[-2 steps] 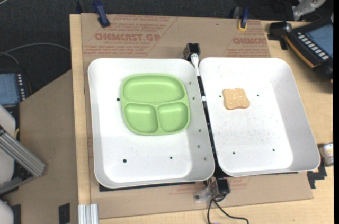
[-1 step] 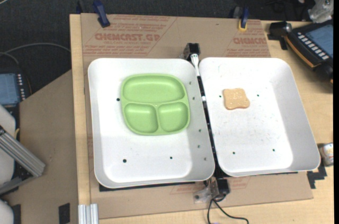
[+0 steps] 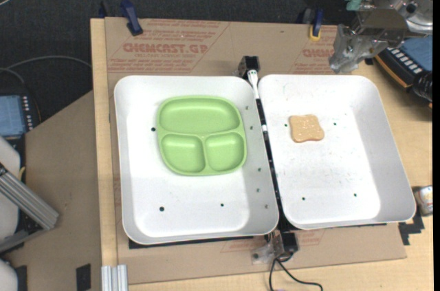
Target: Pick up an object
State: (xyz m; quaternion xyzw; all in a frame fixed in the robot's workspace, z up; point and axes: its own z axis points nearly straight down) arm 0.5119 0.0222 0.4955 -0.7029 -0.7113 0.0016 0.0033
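One gripper (image 3: 347, 52), fingers' state unclear, arm cropped.

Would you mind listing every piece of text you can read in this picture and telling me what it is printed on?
"CHEMCAST GP": red print on the brown board behind the left bin.
Smaller red lines above and below it: too blurred to read.
Red print on the board behind the right bin, near: too blurred to read.
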